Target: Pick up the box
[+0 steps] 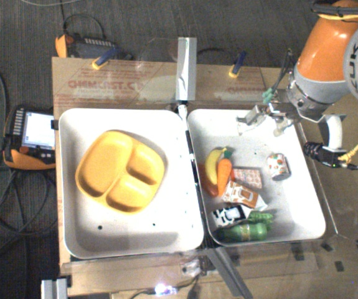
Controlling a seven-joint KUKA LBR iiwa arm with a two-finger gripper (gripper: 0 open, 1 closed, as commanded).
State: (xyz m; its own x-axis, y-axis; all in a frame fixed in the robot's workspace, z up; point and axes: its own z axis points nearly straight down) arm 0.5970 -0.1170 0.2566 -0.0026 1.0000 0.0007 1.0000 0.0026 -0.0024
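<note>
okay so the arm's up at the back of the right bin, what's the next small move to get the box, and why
Probably move the gripper toward the bin's near side and left, over the box. The gripper sits at the far edge of the right bin, apart from the box, which lies beside the carrot.

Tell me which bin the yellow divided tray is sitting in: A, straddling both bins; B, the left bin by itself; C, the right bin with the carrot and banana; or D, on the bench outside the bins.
B: the yellow divided tray lies alone inside the left bin, while the carrot and banana lie in the right bin.
</note>
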